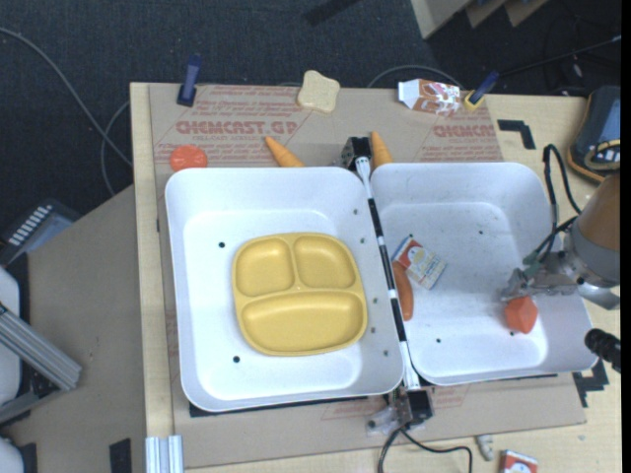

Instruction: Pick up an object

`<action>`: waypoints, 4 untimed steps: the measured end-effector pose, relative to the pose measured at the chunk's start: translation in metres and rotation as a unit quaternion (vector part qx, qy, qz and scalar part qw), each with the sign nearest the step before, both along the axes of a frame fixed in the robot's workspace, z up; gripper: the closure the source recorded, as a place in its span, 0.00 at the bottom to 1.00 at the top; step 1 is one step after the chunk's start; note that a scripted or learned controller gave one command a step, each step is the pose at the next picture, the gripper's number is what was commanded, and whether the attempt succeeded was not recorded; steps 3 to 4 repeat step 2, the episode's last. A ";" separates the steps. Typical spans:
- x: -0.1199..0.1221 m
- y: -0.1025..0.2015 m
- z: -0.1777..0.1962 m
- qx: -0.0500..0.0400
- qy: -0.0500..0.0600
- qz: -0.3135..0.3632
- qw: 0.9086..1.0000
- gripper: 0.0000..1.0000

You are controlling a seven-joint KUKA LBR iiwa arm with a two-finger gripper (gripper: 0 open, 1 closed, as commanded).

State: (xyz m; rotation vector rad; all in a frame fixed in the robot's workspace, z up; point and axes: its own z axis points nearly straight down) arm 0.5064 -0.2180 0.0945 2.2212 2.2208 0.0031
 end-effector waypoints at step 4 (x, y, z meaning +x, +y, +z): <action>0.008 0.135 0.103 -0.001 0.000 0.001 1.000 1.00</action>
